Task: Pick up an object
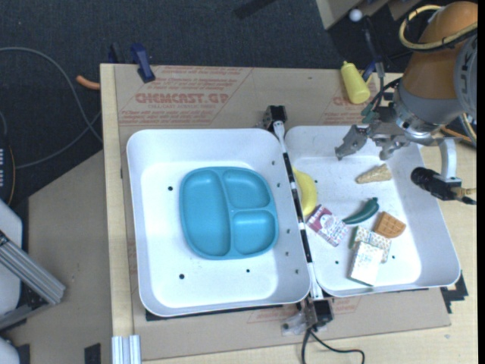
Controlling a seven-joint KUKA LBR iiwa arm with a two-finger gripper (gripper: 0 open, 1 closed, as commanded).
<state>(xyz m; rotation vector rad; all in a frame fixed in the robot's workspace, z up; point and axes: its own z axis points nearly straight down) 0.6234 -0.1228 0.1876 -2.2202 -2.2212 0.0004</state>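
The gripper (369, 145) hovered over the right bin (424, 271), fingers spread apart and gripping nothing. Nearest the gripper lay a tan wedge (373, 175); farther lay a green pepper (361, 211), waffle (389, 224) and banana (307, 192).

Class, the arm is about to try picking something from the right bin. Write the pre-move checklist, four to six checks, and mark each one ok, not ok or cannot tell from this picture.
1. Gripper carries nothing: ok, fingers spread with nothing between them.
2. Gripper is over the right bin: ok, at its far edge.
3. A target lies apart from its neighbours: ok, the tan wedge sits alone near the gripper.
4. Remaining items are well spaced: not ok, the green piece, waffle and white box crowd together.
5. Banana is easy to reach: not ok, it lies against the bin wall.
6. Gripper height above the bin floor: cannot tell.
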